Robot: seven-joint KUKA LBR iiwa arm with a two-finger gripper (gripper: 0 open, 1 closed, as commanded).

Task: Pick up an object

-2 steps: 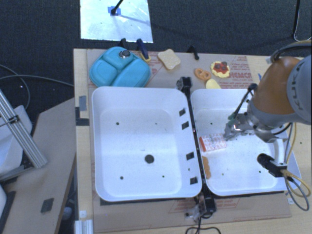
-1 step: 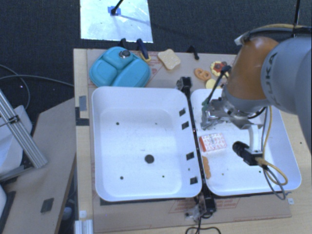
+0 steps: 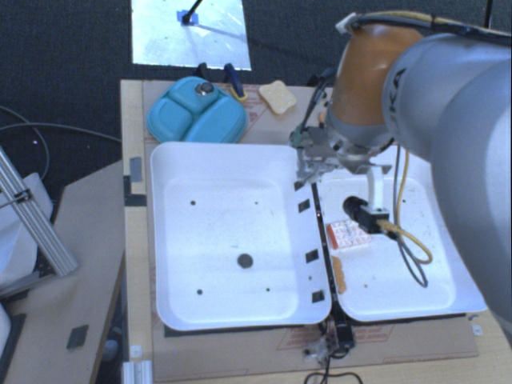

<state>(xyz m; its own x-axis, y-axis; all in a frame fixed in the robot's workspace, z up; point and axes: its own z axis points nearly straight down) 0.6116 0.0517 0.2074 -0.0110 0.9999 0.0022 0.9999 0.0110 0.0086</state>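
Patterned box [image 3: 350,235] in right bin [image 3: 416,294], near claw [image 3: 308,174]

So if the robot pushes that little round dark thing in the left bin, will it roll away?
Probably not. The dark disc looks flat, lying on its face on the left bin's floor, so it would likely slide. It looks small, so probably light, and hard to pinch.
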